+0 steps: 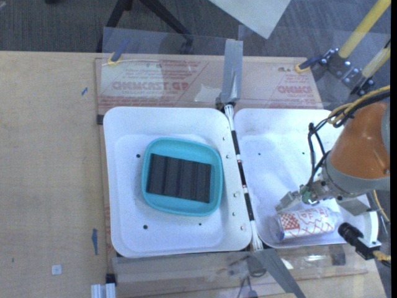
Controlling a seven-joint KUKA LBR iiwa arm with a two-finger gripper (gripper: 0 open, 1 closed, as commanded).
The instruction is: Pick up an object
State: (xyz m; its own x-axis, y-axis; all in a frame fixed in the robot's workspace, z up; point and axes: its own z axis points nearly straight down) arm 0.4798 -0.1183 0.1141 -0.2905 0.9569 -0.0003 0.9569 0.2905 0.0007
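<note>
A red-and-white patterned cup [308,222] lies on its side at the front of the right bin [273,160], against the front wall. My gripper [302,197] is low in this bin, just above and behind the cup's left half and very close to it. The arm's orange band [363,144] rises behind it on the right. Whether the gripper touches the cup cannot be made out. In the left bin [124,135] rests a teal tray [182,176] with a dark ridged insert.
A ridge [239,166] divides the two bins. Clear plastic sheets [155,85] lie behind the bins. Yellow bars and a clamp [338,64] stand at the back right. Cables [316,148] hang beside the wrist.
</note>
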